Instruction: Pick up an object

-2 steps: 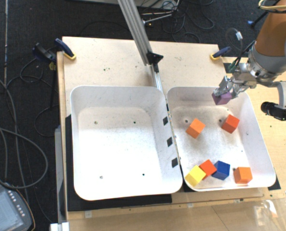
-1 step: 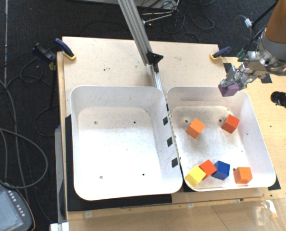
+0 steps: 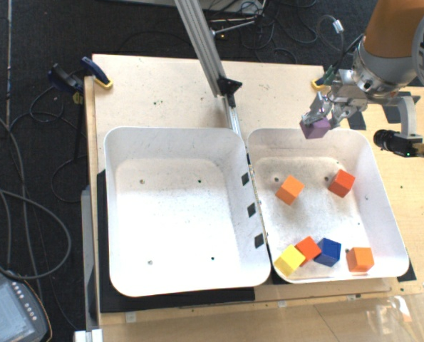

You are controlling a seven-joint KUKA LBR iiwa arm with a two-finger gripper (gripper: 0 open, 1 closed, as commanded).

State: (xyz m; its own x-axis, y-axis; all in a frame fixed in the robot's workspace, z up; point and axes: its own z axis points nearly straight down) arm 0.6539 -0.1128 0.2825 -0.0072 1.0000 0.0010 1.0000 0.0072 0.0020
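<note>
My gripper (image 3: 321,122) hangs above the far rim of the right bin (image 3: 386,212), shut on a purple block (image 3: 315,127) that sits between its fingers, lifted off the bin floor. In the right bin lie an orange block (image 3: 291,189) near the middle, a red-orange block (image 3: 341,182) to its right, and along the near edge a yellow block (image 3: 290,260), a small orange block (image 3: 308,248), a blue block (image 3: 328,251) and another orange block (image 3: 360,259).
The left bin (image 3: 126,191) stands beside the right one. A slanted metal bar (image 3: 201,34) crosses the far side and ends between the bins. Clamps (image 3: 76,77) grip the bench's far left corner. A black camera mount (image 3: 400,142) sits right of the gripper.
</note>
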